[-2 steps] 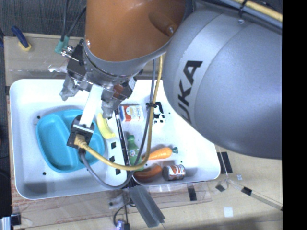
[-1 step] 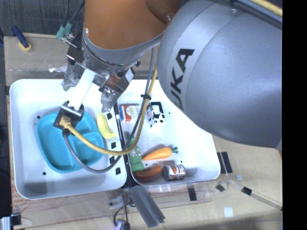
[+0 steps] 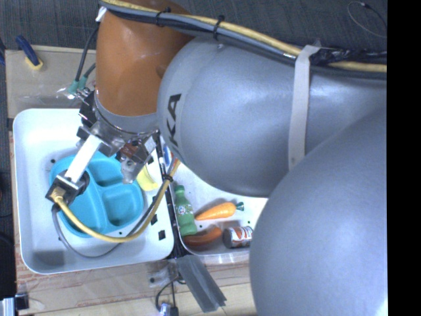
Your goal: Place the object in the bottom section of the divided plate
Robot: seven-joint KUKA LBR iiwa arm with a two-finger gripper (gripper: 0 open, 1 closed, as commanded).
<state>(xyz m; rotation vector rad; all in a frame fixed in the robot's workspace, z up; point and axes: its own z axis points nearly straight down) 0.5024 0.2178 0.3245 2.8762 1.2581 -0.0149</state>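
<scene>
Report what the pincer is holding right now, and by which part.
Cannot be told. The pincer hangs over the blue plate in the left bin, and the wrist hides its tips.

- The arm (image 3: 263, 110) hides most of the right bin (image 3: 217, 259) and the blue plate's (image 3: 105, 196) upper edge
- The can (image 3: 238, 236) is partly covered by the arm
</scene>
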